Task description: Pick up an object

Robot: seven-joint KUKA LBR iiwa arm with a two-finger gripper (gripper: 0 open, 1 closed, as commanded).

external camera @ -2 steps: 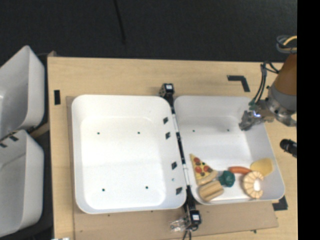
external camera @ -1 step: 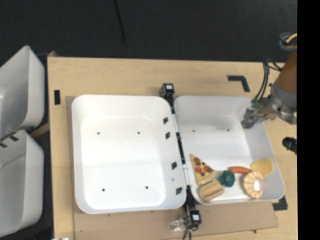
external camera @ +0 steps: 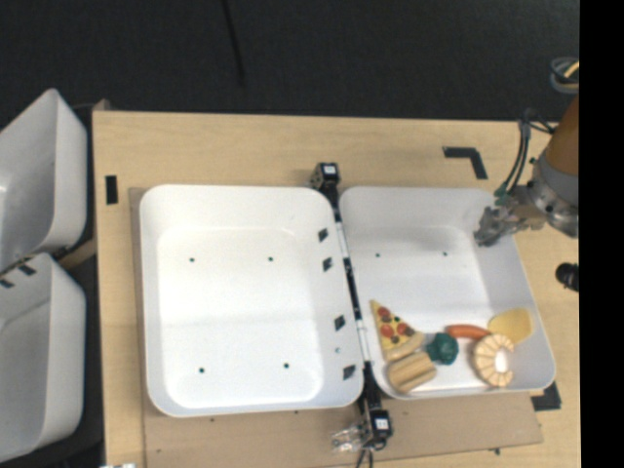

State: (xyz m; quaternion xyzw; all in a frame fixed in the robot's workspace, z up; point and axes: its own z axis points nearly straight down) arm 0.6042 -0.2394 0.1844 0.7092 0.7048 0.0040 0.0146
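Several toy foods lie along the near edge of the right bin (external camera: 429,222): a pizza slice (external camera: 393,329), a tan bread piece (external camera: 410,370), a teal round piece (external camera: 444,349), an orange carrot-like stick (external camera: 469,331), a yellow wedge (external camera: 513,324) and a round orange-and-cream slice (external camera: 493,360). My gripper (external camera: 495,221) hangs at the right bin's far right rim, well away from the toys. Nothing shows between its fingers.
The left bin (external camera: 156,261) sits beside the right one, joined by a black-clipped seam (external camera: 341,281). White containers (external camera: 39,174) stand off the bench's left side. Black tape marks (external camera: 466,159) lie on the wooden bench.
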